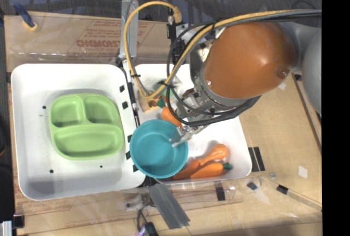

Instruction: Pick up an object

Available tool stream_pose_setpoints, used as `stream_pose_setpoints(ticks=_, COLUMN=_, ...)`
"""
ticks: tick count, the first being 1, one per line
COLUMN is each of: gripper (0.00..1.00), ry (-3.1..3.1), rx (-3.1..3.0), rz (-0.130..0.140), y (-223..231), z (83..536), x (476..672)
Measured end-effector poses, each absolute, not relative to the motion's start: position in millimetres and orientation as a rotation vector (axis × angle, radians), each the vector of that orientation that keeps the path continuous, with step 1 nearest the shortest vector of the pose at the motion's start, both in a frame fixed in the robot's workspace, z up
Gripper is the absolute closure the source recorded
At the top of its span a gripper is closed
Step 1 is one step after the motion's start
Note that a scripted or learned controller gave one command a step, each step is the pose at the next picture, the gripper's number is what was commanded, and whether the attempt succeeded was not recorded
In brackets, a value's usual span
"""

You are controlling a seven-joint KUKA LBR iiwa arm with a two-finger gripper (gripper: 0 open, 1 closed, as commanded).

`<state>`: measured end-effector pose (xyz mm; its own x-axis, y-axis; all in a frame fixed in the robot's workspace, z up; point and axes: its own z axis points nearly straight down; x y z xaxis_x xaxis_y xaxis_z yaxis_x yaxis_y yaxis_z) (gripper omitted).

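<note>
A teal bowl (pixel 157 150) hangs at the front left of the right bin (pixel 240 142), and its edge overlaps the divide between the two bins. My gripper (pixel 179 136) reaches down from the orange-banded wrist and is shut on the bowl's right rim; one finger shows inside the rim. Orange toy carrots (pixel 210 166) lie in the right bin, partly under the bowl. Another orange piece (pixel 168 116) sits just behind the bowl, partly hidden by the wrist and cables.
A green divided plate (pixel 85 125) lies in the left bin (pixel 27 93). The arm's body and its yellow and black cables (pixel 136 22) cover the back of the right bin. A cardboard sheet lies behind the bins.
</note>
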<state>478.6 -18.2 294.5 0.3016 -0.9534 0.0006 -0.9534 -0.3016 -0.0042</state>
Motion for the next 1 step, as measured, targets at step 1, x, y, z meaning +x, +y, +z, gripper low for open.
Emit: stream_pose_setpoints(ticks=1, gripper=1.00, ry=1.849, rx=-2.534, rz=-0.002, y=-17.0, z=303.2, x=479.4)
